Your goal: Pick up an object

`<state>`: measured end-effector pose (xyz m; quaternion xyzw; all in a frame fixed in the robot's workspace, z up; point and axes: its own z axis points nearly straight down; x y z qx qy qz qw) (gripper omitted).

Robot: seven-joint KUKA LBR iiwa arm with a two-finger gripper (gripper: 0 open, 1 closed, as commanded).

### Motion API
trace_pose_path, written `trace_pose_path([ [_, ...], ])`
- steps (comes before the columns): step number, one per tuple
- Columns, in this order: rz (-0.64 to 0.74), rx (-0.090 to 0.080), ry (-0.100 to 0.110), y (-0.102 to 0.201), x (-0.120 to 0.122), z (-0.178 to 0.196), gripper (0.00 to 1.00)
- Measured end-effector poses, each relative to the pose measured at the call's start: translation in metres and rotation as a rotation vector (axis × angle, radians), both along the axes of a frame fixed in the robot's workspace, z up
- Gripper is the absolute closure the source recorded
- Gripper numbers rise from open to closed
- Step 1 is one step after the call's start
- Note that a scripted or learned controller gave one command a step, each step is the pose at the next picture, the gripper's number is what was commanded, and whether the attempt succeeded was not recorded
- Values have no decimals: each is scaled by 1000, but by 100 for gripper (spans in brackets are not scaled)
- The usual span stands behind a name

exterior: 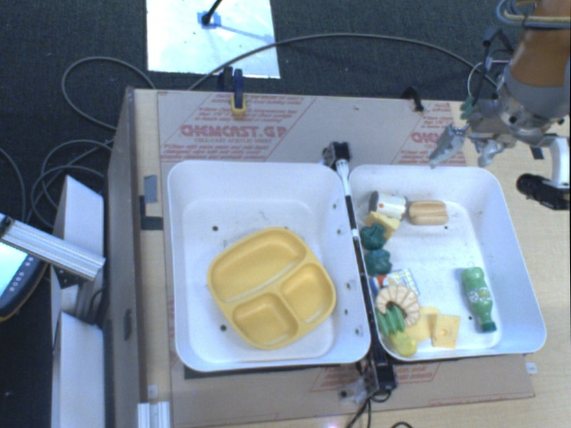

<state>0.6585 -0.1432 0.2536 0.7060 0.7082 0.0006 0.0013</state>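
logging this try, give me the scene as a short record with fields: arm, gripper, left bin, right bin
arm: reaches in from the right, above the right bin's far right corner
gripper: fingers open, nothing between them, over the bench just beyond the right bin's far rim
left bin: yellow divided tray
right bin: hot dog bun, green bottle, cheese wedge, small toy foods along the left wall

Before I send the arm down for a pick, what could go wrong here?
The gripper hovers over the right bin's far rim, so a straight descent may strike it. The toys crowd along the divider: the green pieces touch neighbours, so fingers may snag two. The green bottle lies flat and could roll.
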Motion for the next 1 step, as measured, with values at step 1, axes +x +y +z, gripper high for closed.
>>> trace_pose_path([
  [1,1,2,3,55,-3,-95,0],
])
